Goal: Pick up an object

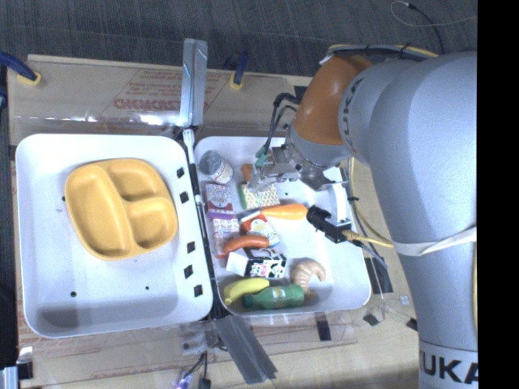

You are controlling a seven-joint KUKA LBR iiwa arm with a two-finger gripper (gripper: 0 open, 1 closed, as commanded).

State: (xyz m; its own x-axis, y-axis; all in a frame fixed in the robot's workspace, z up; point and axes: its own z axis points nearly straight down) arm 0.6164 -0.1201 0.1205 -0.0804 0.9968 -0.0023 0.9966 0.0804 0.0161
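The grey arm (422, 185) filled the right side of the scene, its orange band (324, 104) bent over the far part of the right bin. Two shallow white bins sat side by side on the bench. The left bin (49, 298) held a yellow divided tray (120, 207), which lay toward its far left part with three compartments facing up. The right bin (349, 286) was crowded with small things along its left half.

The gripper (272, 167) hung over the far middle of the right bin, just above a green-patterned packet (259, 194); whether its jaws were apart or together could not be told, as the wrist hid them, and nothing could be seen held in it.

Near the bin's near edge lay a green bottle (276, 297) on its side, touching a yellow banana (243, 287) just to its left. A croissant (308, 272) sat just right of them. An orange carrot (280, 211) lay across the middle, with a red sausage (243, 242) nearer and to its left. A black-and-white patterned carton (266, 266) rested between the sausage and the banana. A grey can (214, 165) lay in the far left corner, and a purple-and-white wrapper (219, 197) sat just nearer than it.
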